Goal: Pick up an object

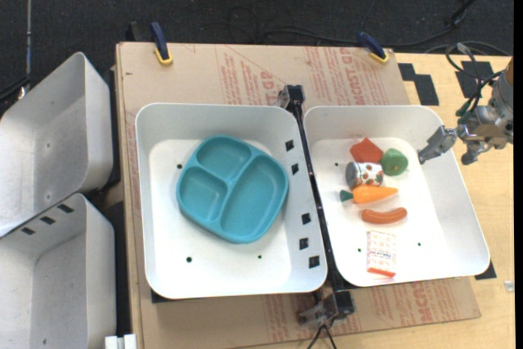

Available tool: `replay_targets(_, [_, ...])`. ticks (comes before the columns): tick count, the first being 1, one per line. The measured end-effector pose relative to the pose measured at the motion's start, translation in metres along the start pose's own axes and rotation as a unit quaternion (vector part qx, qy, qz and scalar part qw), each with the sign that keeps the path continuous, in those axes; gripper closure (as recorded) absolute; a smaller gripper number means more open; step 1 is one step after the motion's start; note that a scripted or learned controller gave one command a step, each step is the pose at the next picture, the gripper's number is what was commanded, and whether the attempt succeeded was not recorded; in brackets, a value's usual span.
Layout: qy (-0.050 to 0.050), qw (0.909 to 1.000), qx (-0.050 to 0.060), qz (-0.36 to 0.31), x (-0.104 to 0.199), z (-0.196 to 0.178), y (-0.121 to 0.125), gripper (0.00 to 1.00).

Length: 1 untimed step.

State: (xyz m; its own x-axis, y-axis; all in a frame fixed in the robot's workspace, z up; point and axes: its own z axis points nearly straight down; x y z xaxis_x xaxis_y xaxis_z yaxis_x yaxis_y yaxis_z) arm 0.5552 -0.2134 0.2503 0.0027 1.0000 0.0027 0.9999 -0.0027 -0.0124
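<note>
While the pincer (454,146) hung spread and empty over the right bin's (458,249) far edge, likely approaching, its toys (carrot (374,194), sausage (384,216)) lay clustered, untouched.

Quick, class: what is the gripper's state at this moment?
Gripper: open, holding nothing, at the right edge of the right bin.

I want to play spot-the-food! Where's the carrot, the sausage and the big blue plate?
carrot (375,194): camera view, middle of its orange body.
sausage (383,216): camera view, middle of its length.
blue plate (233,189): camera view, ridge between its compartments.
</note>
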Motion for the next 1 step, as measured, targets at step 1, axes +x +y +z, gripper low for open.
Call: replay_targets(1, [-0.002,1.0000,-0.006,-0.002,0.0008,-0.0072,0.0025,0.00])
